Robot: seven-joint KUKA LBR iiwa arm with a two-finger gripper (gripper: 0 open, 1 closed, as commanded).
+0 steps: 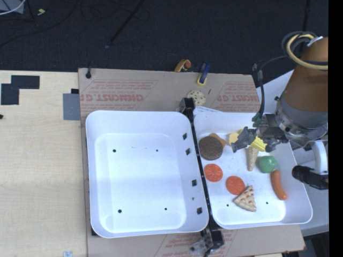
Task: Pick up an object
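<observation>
In the right bin (289,214) lie several toy foods: a brown round patty (210,148), two red tomato slices (213,172) (235,184), a pizza wedge (246,198), a cream cone (251,157), a green ball (267,164), an orange-red sausage (278,184) and a yellow piece (234,137). My gripper (256,138) hangs low over the bin's upper middle, just above the cone and next to a yellow item (259,143). Its dark fingers (244,138) are spread apart, and I see nothing held between them.
The left bin (96,143) lies beside the right one, joined by a black divider strip (194,159). A cookie (196,97) rests on the cardboard behind the bins, near two clamps (203,74). A black fitting (310,176) sticks out at the right bin's edge.
</observation>
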